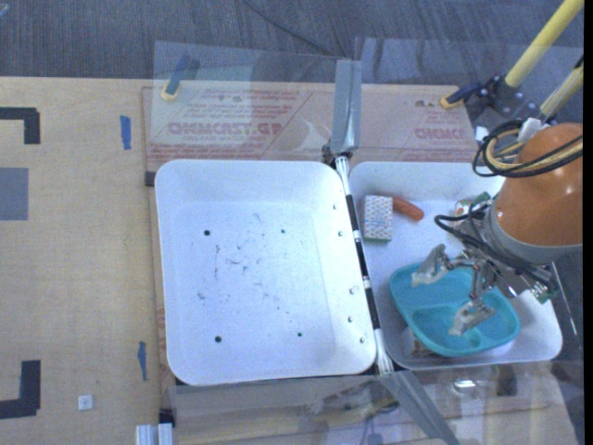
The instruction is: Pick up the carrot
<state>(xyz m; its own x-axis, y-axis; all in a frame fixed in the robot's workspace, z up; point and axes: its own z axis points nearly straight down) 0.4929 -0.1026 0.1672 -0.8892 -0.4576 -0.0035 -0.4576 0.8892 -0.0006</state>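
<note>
A small orange carrot (408, 209) lies near the back of the right bin (422, 176), just right of a pale patterned block (377, 217). My gripper (448, 292) hangs over the front of that bin, above a blue bowl (454, 315). Its two fingers are spread wide apart, one fingertip (430, 269) to the left and one toward the front, with nothing between them. The carrot sits well behind and left of the gripper, untouched.
The left bin (255, 267) holds only dark specks. A metal divider (348, 109) runs between the bins at the back. Yellow rods and cables (519, 146) crowd the back right, next to the arm's orange band (547, 193).
</note>
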